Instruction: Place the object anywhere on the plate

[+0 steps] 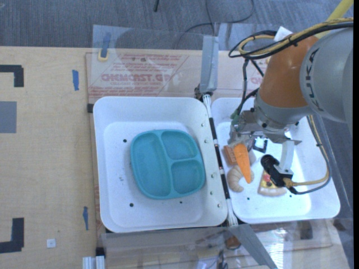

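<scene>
Camera view puts you at the picking step: your gripper (253,143), whose grip I cannot tell, hangs over the carrot (242,161); next, lift it to the plate (167,163).

Faded red lettering runs across the clear plastic sheet (147,72) that lies on the surface just behind the left white bin (106,114); the letters are large capitals inside a red outlined frame, but they are too washed out and blurred to read with any certainty. On the grey arm (331,77), to the right of that sheet and above the right bin, dark capital letters stand along the curved casing beside the orange band; "KU" can be made out, the rest turning out of sight. Nothing else carries writing that can be read.
</scene>
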{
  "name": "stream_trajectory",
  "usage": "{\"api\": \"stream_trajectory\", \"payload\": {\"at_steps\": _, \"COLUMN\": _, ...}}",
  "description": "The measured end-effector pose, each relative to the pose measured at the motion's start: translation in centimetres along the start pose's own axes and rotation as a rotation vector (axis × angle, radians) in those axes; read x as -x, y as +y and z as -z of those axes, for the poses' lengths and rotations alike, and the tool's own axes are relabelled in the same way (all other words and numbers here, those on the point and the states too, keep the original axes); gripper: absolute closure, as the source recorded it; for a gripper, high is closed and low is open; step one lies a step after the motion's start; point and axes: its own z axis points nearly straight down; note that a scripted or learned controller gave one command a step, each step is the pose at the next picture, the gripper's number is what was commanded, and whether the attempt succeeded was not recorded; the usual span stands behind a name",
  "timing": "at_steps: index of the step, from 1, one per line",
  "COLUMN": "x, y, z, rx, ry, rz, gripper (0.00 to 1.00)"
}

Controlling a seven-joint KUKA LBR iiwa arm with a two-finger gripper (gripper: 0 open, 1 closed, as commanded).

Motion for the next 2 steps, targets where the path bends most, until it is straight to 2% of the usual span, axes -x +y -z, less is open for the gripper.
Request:
{"api": "stream_trajectory", "payload": {"at_steps": 1, "x": -6.28, "y": 1.22, "z": 0.02, "rx": 0.004, "ry": -0.002, "rz": 0.261, "gripper": 1.0}}
{"api": "stream_trajectory", "payload": {"at_steps": 2, "x": -6.25, "y": 1.23, "z": 0.03, "rx": 0.004, "ry": -0.002, "rz": 0.26, "gripper": 0.0}}
